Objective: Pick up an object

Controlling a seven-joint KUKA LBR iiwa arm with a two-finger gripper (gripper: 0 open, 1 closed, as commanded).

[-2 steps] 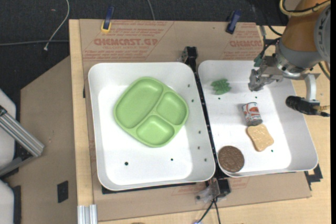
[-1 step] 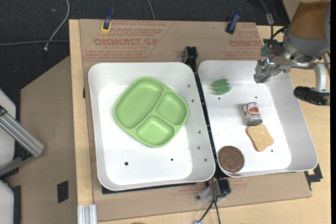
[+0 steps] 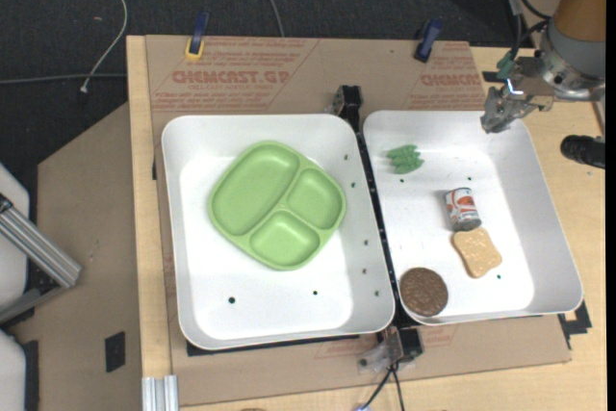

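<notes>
In the right bin (image 3: 539,207) lie a small green leafy toy (image 3: 405,158), a red and white can (image 3: 462,208) on its side, a tan slice of toast (image 3: 477,252) and a brown round patty (image 3: 423,292) near the front rim. My gripper (image 3: 498,114) hangs over the bin's far right corner, well away from all of them, with nothing seen between its fingers. From this angle I cannot make out how wide they stand.
The left bin (image 3: 192,207) holds a green divided plate (image 3: 277,203). Blue clamps (image 3: 198,35) (image 3: 427,40) sit at the cardboard's back edge. A black bracket (image 3: 347,99) joins the bins at the back, and cables trail on the dark floor.
</notes>
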